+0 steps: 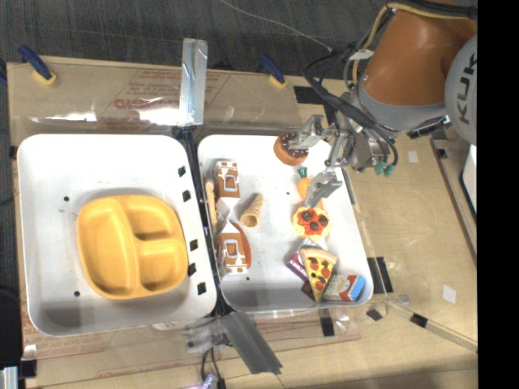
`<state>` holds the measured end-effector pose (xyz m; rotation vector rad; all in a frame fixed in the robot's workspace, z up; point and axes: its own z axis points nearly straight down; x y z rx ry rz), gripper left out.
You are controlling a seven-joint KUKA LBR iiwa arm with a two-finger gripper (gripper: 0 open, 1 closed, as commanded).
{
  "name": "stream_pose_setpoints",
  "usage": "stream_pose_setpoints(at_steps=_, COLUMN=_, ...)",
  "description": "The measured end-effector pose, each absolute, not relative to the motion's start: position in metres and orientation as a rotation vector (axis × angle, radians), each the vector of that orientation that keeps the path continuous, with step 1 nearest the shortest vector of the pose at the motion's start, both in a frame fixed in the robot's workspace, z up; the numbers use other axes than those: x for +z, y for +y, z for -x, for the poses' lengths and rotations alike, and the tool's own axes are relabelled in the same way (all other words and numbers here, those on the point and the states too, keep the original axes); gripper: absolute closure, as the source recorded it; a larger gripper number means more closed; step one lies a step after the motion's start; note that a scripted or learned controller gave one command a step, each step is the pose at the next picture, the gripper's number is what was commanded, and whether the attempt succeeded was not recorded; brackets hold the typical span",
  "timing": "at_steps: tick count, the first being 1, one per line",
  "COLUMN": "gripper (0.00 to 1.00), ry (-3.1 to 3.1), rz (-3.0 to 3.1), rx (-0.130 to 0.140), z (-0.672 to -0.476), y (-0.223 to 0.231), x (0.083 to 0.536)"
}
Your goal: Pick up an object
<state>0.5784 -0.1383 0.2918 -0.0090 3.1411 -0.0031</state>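
Hanging over the far right part of the right bin (243,298), the gripper (324,164) is reaching in from the arm (413,55) at the right, and its two metal fingers are standing apart with nothing between them. Just under its lower finger a small orange carrot-like piece (303,186) is lying, very near or maybe touching; I cannot tell which. Just to the left of the upper finger, a brown donut with dark icing (289,148) is resting near the bin's far wall. Below the gripper a round toy pizza (311,221) is lying, and further below it a pizza slice (317,267) is sitting over a purple piece, with a small orange and white box (349,288) just beside it in the near right corner. Further to the left of the gripper, an ice-cream cone (251,210) is lying on its side in the middle of the bin. Beyond it, along the left wall, two gingerbread-house pieces (227,178) (233,250) are lying, one far and one near. Well apart to the left, the left bin (49,160) is holding a yellow divided tray (131,243).
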Motion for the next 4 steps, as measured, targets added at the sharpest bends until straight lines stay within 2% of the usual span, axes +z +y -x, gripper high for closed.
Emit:
stream_pose_setpoints(at_steps=1, gripper=0.00, ry=3.157, rz=-0.011, rx=0.006, z=-0.603, y=-0.206, x=0.149)
stream_pose_setpoints(at_steps=2, gripper=0.00, ry=3.133, rz=0.132, rx=-0.005, z=-0.615, y=-0.209, x=0.095)
stream_pose_setpoints(at_steps=3, gripper=0.00, ry=3.129, rz=0.216, rx=-0.003, z=-0.597, y=-0.185, x=0.094)
stream_pose_setpoints(at_steps=4, gripper=0.00, ry=3.141, rz=0.052, rx=-0.001, z=-0.584, y=-0.142, x=0.092)
